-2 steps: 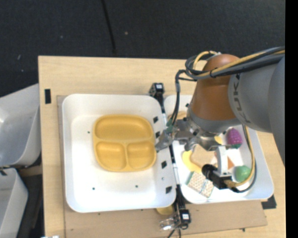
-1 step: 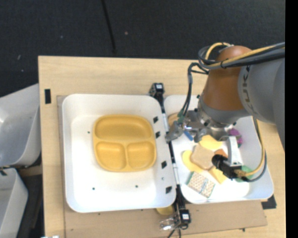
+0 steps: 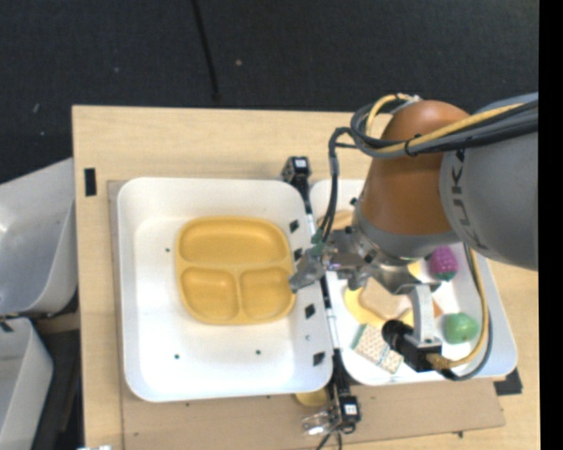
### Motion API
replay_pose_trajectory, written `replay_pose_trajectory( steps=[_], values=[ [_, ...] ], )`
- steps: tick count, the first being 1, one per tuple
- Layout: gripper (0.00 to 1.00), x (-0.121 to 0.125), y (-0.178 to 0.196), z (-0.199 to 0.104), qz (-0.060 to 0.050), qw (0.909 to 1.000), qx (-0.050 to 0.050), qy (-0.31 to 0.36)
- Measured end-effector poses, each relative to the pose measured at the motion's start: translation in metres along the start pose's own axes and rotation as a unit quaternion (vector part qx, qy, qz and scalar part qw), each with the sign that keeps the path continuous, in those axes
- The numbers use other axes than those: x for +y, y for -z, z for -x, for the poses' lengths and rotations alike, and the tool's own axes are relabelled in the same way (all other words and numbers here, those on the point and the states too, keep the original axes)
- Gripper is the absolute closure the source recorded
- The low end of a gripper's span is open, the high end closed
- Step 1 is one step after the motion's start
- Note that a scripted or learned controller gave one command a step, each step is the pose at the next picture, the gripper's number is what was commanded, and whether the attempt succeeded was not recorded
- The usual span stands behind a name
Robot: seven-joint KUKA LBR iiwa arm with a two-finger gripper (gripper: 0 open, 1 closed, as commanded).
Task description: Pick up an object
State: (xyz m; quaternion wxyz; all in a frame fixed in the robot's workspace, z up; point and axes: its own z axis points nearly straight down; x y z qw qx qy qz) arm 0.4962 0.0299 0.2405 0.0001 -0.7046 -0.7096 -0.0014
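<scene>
My gripper (image 3: 317, 268) hangs low over the ridge between the two bins, at the right rim of a yellow divided plate (image 3: 233, 268) that lies in the left bin (image 3: 150, 345). The grey and orange arm covers much of the right bin (image 3: 499, 345). Around it in that bin I see a purple fuzzy object (image 3: 443, 262), a green ball (image 3: 461, 326), a tan slice-like piece (image 3: 385, 302) on something yellow, and a small patterned white box (image 3: 376, 348). Whatever sits directly under the wrist is hidden.
The bins rest on a pale wooden bench (image 3: 197, 129). Small black clips (image 3: 296, 168) sit at the ends of the ridge between the bins. White floor shows around the plate in the left bin.
</scene>
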Motion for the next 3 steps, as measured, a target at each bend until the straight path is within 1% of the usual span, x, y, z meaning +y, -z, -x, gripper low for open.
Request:
replay_pose_trajectory(
  steps=[1, 2, 3],
  values=[
    [0.00, -0.004, 0.189, -0.049, 0.009, 1.0000, 0.001, 0.000],
    [1.00, -0.005, 0.191, -0.046, 0.000, 1.0000, -0.003, 0.004],
    [1.00, -0.004, 0.202, -0.045, 0.000, 1.0000, -0.003, 0.009]
  ],
)
